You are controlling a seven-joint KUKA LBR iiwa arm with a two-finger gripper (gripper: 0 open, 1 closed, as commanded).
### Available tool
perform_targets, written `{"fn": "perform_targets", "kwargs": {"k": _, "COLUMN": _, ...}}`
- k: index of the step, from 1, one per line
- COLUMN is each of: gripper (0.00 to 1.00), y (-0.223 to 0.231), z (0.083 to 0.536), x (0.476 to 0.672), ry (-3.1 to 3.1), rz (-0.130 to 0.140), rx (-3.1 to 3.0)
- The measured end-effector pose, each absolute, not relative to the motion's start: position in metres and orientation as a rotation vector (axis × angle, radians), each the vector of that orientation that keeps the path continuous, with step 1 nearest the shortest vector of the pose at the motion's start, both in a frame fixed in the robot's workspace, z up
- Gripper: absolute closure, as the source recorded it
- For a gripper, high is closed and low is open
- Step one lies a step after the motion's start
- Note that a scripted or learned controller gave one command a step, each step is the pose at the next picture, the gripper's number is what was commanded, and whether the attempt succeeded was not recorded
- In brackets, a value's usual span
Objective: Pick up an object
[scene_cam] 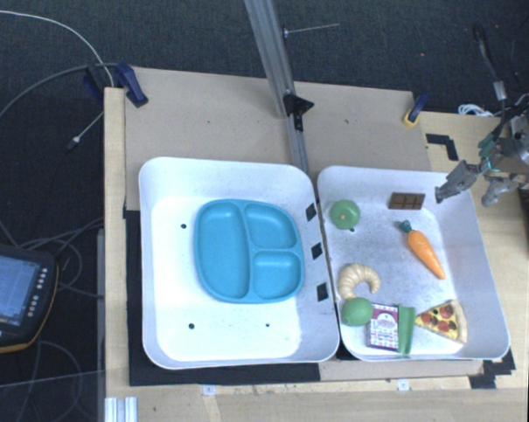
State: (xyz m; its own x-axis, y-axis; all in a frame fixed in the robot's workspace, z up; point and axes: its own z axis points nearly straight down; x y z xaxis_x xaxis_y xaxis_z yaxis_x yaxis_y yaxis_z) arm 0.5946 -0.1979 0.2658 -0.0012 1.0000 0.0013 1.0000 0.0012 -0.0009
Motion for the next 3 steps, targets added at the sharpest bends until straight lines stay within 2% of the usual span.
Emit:
{"fn": "perform_targets", "kwargs": {"k": 1, "gripper": 0.00, "y": -0.198, "z": 0.266, "x": 0.595, "ry": -2.222, "rz": 0.001, "rx": -2.218}}
{"fn": "perform_targets", "kwargs": {"k": 3, "gripper": 0.00, "y": -0.195, "z": 0.177, "x": 0.584, "ry": -2.218, "rz": 0.004, "rx": -2.217}}
